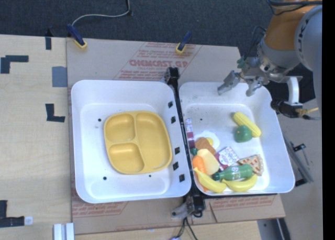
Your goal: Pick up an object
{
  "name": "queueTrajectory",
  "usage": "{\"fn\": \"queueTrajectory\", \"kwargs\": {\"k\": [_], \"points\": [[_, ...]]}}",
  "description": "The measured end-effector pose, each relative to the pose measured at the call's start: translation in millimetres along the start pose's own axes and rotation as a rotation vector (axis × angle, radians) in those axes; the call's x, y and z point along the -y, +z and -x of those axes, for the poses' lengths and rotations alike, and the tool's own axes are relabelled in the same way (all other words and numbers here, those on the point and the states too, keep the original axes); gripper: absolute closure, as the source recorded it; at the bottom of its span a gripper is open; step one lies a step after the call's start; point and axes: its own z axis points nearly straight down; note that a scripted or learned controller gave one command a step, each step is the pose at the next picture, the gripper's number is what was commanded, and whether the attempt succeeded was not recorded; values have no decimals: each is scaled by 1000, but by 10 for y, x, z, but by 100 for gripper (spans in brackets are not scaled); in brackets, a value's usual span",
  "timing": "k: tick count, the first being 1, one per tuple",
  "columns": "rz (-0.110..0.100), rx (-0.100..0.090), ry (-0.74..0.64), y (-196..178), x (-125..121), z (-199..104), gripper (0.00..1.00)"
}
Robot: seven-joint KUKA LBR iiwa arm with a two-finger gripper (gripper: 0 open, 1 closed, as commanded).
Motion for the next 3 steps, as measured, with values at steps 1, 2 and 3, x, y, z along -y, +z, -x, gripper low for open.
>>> {"fn": "queueTrajectory", "kwargs": {"k": [1,2,3], "points": [[0,1,1,1225,-27,753,0],[0,2,0,1127,-30,749,100],[2,-2,-2,551,-54,172,100]]}}
